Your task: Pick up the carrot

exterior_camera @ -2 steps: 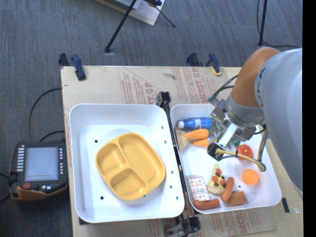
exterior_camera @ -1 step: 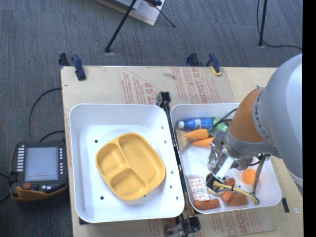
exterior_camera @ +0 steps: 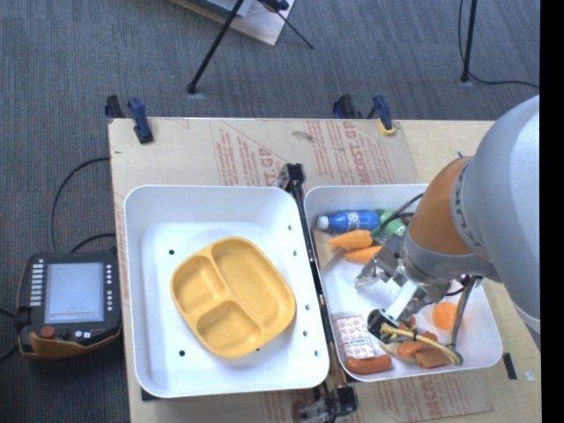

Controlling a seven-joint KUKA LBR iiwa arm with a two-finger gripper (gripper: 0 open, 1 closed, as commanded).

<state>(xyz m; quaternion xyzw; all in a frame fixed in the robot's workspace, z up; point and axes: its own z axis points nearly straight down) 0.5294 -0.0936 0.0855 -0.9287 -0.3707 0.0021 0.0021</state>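
The carrot is an orange tapered piece lying in the right bin, near its far left side, just below a blue bottle. A second, smaller orange piece lies right against the carrot on its near side. My gripper hangs over the middle of this bin, a little nearer to me than the carrot and apart from it. Its two fingers stand spread, open, with nothing but bin floor between them.
The right bin also holds a red-and-white packet, a sausage, an orange round piece and red and yellow toy food. A yellow divided plate lies in the left bin. A pendant sits off the bench's left.
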